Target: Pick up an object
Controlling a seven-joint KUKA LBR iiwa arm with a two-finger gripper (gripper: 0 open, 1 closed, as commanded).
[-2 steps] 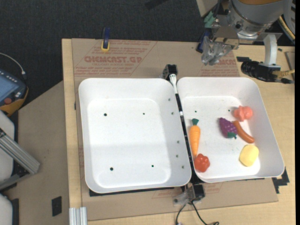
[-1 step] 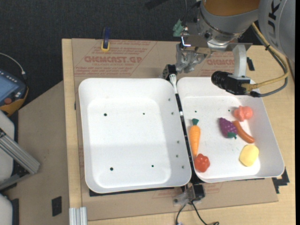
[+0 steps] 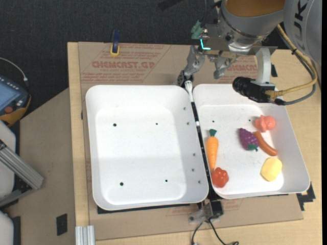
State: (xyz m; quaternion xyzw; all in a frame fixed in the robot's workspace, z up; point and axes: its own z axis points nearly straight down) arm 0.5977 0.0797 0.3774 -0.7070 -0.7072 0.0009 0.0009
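Note:
The right bin point(image 3: 286, 188) holds several toy foods: an orange carrot point(image 3: 212, 148), a red pepper point(image 3: 219, 177), purple grapes point(image 3: 248, 138), a sausage point(image 3: 266, 144), a pink piece point(image 3: 265, 122) and a yellow lemon point(image 3: 271, 169). My gripper point(image 3: 204, 68) hangs above the far edge of the bins, near the seam between them, well behind the toys. Its fingers point(image 3: 188, 72) stand apart, open, with nothing between them.
The left bin point(image 3: 102, 188) lies beside the right one on a cardboard sheet point(image 3: 133, 63). A yellow-and-blue clamp point(image 3: 115, 46) sits at the board's far edge. A black camera unit point(image 3: 250, 88) with cables hangs off the wrist over the right bin's far rim.

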